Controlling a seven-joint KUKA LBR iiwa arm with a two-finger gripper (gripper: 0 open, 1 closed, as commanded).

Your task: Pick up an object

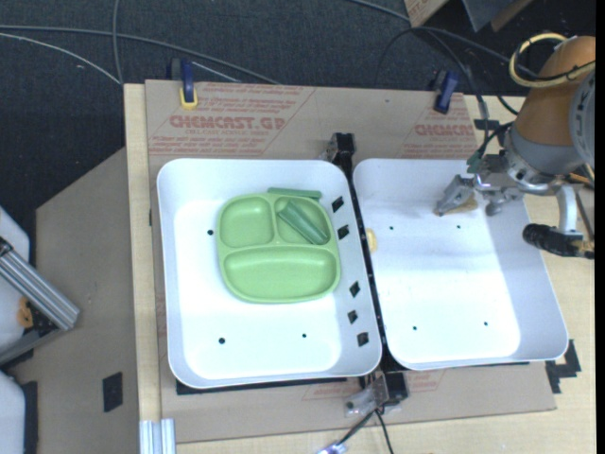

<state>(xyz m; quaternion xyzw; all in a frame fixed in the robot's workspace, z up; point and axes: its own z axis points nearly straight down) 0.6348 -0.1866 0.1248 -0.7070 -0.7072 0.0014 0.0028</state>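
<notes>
Camera view
Arm: grey KUKA arm with orange band enters from the right, wrist above the right shallow white plastic bin.
Gripper: two-finger metal gripper over the right bin's upper area; fingers spread apart, nothing between them.
Object: light green three-compartment plastic plate lies flat in the left shallow white plastic bin, well apart from the jaws, to their left and lower in view.
Second object: darker green elongated piece rests in the plate's upper right compartment; left of the jaws.
Base: brown cardboard sheet under both bins.
</notes>
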